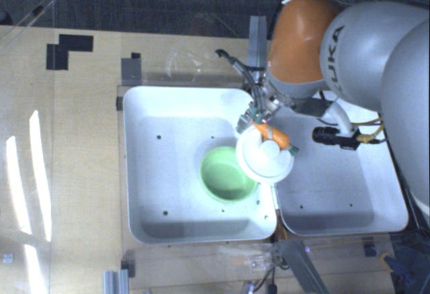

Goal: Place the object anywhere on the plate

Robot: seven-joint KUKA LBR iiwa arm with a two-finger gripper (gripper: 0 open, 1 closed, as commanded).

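Over the bins' divider, claw point(259, 119) carries white disc point(265, 154) with carrot point(278, 137); finger state unclear. Green plate point(225, 175) at its 8 o'clock.

Grey arm point(376, 64), orange band, possibly "KUKA" lettering.

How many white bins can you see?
2. The left bin holds the green plate. The right bin sits beside it, partly covered by the arm.
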